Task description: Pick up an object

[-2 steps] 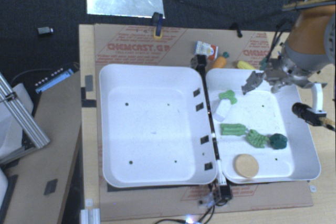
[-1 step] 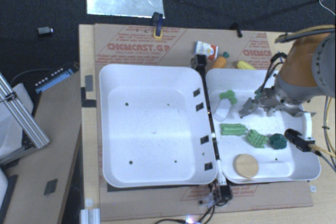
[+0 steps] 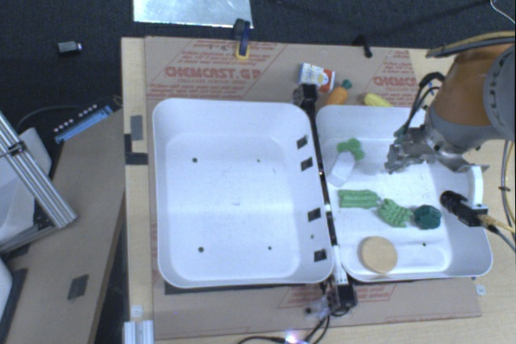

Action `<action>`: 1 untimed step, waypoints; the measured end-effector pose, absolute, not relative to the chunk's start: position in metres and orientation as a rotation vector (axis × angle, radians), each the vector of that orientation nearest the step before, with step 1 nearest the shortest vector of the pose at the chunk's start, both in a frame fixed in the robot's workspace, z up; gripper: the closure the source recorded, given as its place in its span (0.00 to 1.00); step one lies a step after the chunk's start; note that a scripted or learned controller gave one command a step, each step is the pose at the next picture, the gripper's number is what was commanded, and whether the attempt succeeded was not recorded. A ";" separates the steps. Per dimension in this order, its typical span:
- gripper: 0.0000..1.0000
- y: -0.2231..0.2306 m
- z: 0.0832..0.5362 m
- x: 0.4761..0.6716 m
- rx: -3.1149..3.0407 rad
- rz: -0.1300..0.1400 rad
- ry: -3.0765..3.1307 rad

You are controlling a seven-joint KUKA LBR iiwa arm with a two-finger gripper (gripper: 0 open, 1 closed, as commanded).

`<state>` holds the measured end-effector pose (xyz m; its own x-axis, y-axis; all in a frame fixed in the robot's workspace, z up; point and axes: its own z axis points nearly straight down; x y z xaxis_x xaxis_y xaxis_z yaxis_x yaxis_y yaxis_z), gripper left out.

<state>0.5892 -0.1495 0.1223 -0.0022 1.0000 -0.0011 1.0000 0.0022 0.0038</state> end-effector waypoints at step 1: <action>1.00 -0.118 0.226 0.587 2.210 0.008 2.225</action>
